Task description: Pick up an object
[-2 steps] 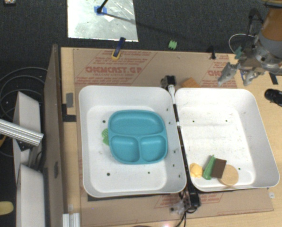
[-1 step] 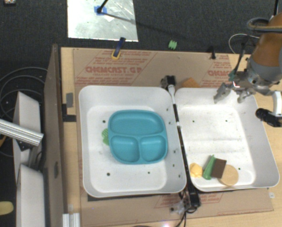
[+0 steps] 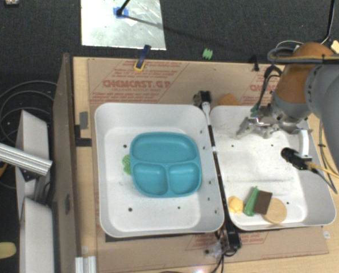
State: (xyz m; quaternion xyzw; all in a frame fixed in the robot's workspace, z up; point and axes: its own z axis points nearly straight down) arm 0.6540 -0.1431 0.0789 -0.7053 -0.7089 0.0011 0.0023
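My gripper (image 3: 253,132) hovers over the far part of the right bin (image 3: 317,209), with its fingers spread open and nothing between them. Near that bin's front edge lies a small cluster: a yellow piece (image 3: 235,204), a green stick (image 3: 251,201), a brown block (image 3: 263,201) and a tan round disc (image 3: 276,210). These things sit well in front of the gripper and apart from it. In the left bin (image 3: 110,209) rests a blue divided plate (image 3: 165,162), and a small green thing (image 3: 125,163) peeks out at its left edge.
A black divider (image 3: 213,152) runs between the two bins. Both bins stand on a cardboard sheet (image 3: 135,81). Cables and a metal bar (image 3: 19,157) lie off the bench to the left. The grey arm (image 3: 329,90) fills the right side above the right bin.
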